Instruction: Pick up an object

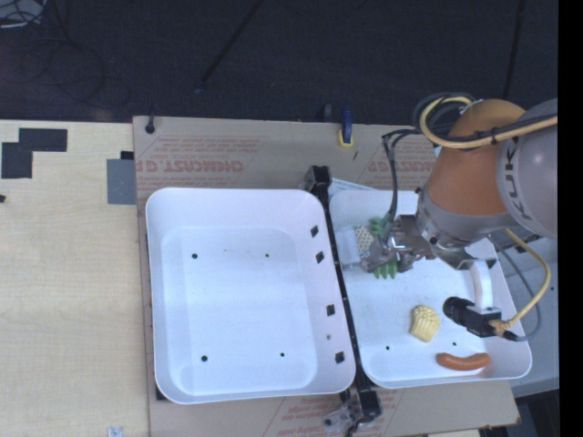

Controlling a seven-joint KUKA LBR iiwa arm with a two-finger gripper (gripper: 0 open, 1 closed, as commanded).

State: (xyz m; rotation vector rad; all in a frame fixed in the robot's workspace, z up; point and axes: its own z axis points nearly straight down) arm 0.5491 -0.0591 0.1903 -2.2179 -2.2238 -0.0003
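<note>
My gripper (383, 255) is low over the left part of the right bin (510, 358), reaching in from the right under the orange wrist band. A green toy (386, 269) with a spiky edge lies right at the gripper's tip, partly hidden by it. A pale, dotted object (364, 239) sits just to the left of the tip. Farther toward the front lie a yellow corn piece (424, 323) and a brown sausage (462, 361).
The left bin (164, 244) stands beside the right one, with black clips along the divider (332, 280) between them. A black part with a cable (469, 315) hangs from the arm over the right bin's front right.
</note>
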